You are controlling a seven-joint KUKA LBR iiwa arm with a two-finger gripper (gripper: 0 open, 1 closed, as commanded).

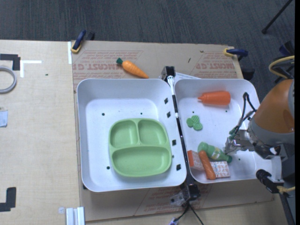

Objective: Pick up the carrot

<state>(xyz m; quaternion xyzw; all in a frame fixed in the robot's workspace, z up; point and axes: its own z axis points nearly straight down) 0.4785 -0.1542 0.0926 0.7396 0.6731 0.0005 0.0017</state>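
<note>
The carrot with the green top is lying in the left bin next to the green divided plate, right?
Not quite. In the camera view the carrot with the green top lies on the cardboard beyond the left bin, outside it, near its far rim. The green divided plate sits inside that bin, well apart from the carrot.

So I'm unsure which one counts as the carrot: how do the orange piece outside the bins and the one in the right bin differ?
The carrot on the cardboard is slim, tapered, with a green top; the orange piece in the right bin is thicker, blunter, without visible green. The first lies slanted, the second nearly level. Both are orange, lying flat.
</note>
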